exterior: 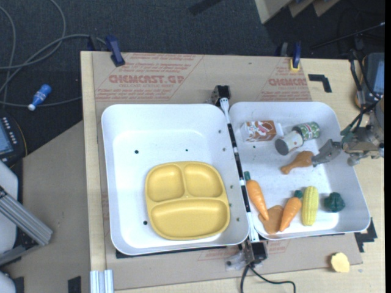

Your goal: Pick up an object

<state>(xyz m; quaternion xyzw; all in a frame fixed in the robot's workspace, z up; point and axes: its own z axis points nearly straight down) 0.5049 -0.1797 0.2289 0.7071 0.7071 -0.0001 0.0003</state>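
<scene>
From my feed the pincer (pixel 325 153) sits low over the right bin (pixel 348 221), near its right wall. I can't tell how it's set. Its tip is just beside the drumstick (pixel 297 162), nothing visibly in it. Same bin has a can (pixel 297 136), a wrapped packet (pixel 261 130), two carrots (pixel 256 199), corn (pixel 310 204) and broccoli (pixel 333 202). The left bin (pixel 122 163) carries a yellow divided plate (pixel 186 200). A yellow bit (pixel 339 262) lies on the bench (pixel 183 78).
</scene>
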